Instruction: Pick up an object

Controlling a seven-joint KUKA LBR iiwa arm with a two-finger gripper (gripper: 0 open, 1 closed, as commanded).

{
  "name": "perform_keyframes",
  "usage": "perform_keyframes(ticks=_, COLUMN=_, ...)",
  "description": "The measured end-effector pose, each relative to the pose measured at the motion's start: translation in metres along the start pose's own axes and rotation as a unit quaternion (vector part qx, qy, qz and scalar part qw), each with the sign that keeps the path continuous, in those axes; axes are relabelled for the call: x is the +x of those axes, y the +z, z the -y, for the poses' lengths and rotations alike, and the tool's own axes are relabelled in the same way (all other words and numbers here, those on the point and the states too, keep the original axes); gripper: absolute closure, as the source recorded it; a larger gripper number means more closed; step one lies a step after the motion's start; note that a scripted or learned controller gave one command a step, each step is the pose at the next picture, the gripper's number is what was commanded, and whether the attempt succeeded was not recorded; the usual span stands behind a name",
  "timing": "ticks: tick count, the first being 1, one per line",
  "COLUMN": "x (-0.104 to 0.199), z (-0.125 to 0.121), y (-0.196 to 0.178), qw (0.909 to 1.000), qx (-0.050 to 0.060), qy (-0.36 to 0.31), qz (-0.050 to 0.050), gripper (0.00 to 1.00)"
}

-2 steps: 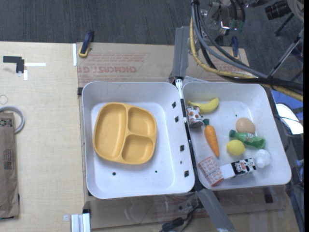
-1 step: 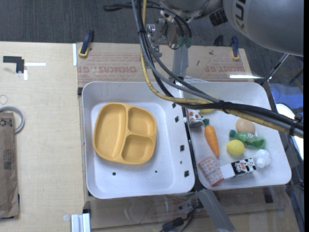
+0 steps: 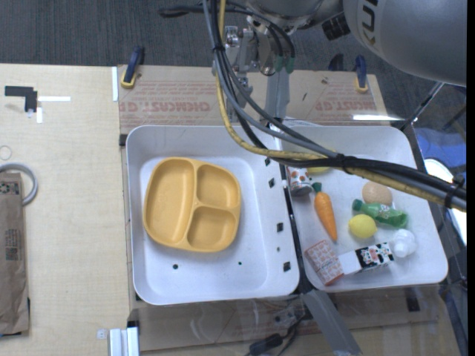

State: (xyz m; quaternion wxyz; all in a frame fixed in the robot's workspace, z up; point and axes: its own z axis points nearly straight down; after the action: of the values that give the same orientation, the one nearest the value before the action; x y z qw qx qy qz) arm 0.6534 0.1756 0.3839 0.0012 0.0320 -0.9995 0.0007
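White shallow plastic bins, two of them side by side on the light wooden counter (image 3: 67, 162). All the pickable stuff is in the right bin (image 3: 434, 273).

Nearest the camera in that bin there's a small red-and-white carton (image 3: 323, 261). Lying just beside it is a little black-and-white cow-print carton (image 3: 371, 256), which touches a white fuzzy ball (image 3: 403, 242) at its right end. A bit further back sits a round yellow lemon (image 3: 362, 226), with an orange toy carrot (image 3: 325, 212) to its left pointing toward the near side. Behind the lemon is a green crinkly wrapped thing (image 3: 387, 215) and a tan egg-shaped object (image 3: 377, 193) touching it. Up near the divider there's a small printed can (image 3: 299, 182); I can't read the label.

The left bin (image 3: 252, 273) has a yellow three-compartment plastic plate (image 3: 191, 203) lying flat in it.

Further back, a sheet of brown cardboard with red print (image 3: 178, 106) sits under the far rims, with a blue clamp (image 3: 133, 65) on its corner.

The end effector (image 3: 277, 102) hangs over that far edge, roughly in line with the divider, well apart from every object and with nothing in it. Honestly can't tell whether it's open or closed, since cables cross in front.
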Motion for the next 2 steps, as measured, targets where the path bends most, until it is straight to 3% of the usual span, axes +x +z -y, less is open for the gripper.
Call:
perform_keyframes(ticks=1, x=-0.009, z=-0.030, y=0.150, qw=0.9982, qx=0.000, qy=-0.060, qz=0.000, gripper=0.00)
perform_keyframes(ticks=2, x=0.082, z=0.040, y=0.196, qw=0.9635, qx=-0.001, qy=-0.268, qz=0.000, gripper=0.00)
